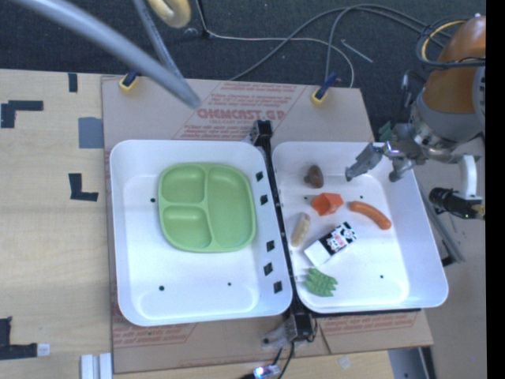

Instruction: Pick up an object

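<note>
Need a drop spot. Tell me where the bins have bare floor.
Left bin: bare strip below the green tray. Right bin: bare lower right corner, past the sausage and carton. Its middle is crowded.

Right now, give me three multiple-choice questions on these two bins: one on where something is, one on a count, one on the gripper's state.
1. Where does the green divided plastic plate lie?
A. left white bin
B. right white bin
C. on the cardboard

2. How many small items lie in the right bin?
A. three
B. six
C. nine

3. What is the two-finger gripper doing?
A. clamping the orange sausage-shaped toy
B. gripping the plate
C. hanging open above the bin with nothing in it

Answers: 1 A, the plate fills the left bin's middle. 2 B, six items sit apart there. 3 C, its fingers spread with nothing between.
</note>
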### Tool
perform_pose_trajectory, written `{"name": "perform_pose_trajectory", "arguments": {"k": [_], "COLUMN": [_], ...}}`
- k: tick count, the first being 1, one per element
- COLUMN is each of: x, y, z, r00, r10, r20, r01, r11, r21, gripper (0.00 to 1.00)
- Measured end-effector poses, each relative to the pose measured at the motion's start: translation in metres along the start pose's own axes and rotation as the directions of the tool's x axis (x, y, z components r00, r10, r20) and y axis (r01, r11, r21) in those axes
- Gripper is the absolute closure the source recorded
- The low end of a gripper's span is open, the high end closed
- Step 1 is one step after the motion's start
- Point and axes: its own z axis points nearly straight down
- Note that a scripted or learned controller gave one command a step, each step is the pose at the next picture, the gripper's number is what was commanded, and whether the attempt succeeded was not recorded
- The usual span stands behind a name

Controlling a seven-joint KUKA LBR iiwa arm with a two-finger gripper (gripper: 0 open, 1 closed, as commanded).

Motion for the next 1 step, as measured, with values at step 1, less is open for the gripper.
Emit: {"name": "perform_pose_trajectory", "arguments": {"k": [1], "x": [0.0005], "y": [0.0026], "z": [-0.0082], "r00": [1.0], "r10": [-0.004], "r20": [0.002], "r01": [0.004], "r11": [1.0], "r21": [-0.013], "gripper": [0.0]}}
